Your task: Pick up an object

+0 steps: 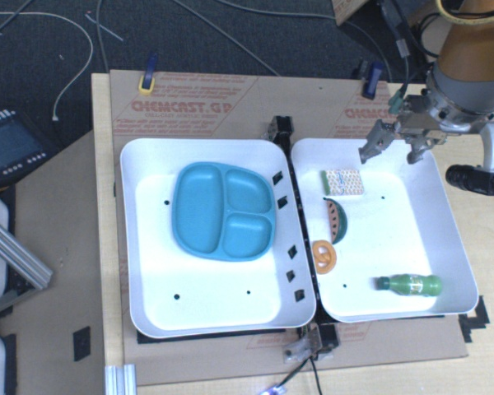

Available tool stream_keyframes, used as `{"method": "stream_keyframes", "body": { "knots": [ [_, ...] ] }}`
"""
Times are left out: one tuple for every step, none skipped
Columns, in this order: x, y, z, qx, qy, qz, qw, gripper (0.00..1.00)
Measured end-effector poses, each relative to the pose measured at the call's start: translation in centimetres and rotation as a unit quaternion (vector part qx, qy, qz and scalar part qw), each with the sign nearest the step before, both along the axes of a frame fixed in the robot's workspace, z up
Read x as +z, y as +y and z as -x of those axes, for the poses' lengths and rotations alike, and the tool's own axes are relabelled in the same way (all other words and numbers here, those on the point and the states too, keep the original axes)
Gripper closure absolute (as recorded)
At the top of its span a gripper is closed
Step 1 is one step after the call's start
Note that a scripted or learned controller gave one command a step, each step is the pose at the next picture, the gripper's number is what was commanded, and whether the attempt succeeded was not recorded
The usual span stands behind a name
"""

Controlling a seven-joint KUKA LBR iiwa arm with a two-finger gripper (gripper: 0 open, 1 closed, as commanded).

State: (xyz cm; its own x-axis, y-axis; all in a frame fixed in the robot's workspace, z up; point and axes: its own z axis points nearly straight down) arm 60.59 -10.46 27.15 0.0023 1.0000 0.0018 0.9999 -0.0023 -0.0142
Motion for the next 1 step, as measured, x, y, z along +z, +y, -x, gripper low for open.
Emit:
{"method": "stream_keyframes", "body": {
  "knots": [
    [0.74,0.02,-0.19,0.001,-0.007,0.0007,1.0000,0.00]
  ]
}}
